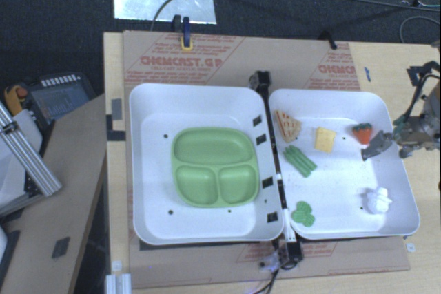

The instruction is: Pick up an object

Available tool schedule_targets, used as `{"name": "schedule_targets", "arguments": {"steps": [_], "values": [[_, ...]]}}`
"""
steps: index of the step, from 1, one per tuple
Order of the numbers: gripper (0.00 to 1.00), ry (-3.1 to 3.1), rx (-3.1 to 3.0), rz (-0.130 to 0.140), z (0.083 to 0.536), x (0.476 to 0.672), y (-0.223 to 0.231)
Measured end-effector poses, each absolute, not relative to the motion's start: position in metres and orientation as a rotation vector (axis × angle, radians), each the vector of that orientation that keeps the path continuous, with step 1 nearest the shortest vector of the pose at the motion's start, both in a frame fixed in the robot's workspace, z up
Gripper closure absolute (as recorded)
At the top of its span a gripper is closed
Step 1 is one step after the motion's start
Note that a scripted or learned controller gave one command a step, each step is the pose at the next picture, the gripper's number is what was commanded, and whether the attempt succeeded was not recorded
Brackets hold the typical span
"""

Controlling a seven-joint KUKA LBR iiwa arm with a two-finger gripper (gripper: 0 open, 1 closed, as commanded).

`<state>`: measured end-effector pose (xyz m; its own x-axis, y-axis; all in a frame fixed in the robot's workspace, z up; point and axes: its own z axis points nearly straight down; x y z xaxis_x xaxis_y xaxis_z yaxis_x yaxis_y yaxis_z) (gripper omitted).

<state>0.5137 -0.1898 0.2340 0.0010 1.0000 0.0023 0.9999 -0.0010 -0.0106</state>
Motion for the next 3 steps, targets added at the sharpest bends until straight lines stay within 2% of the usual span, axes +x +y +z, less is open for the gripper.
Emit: {"name": "schedule_targets", "arguments": {"steps": [1,2,3], "values": [[0.0,-2.226,-2.219,-0.001,0.24,0.516,-0.189],[0.0,-2.221,-2.219,0.002,0.18,0.51,-0.192],[0.0,-2.221,-2.218,0.001,0.138,0.51,-0.19]]}}
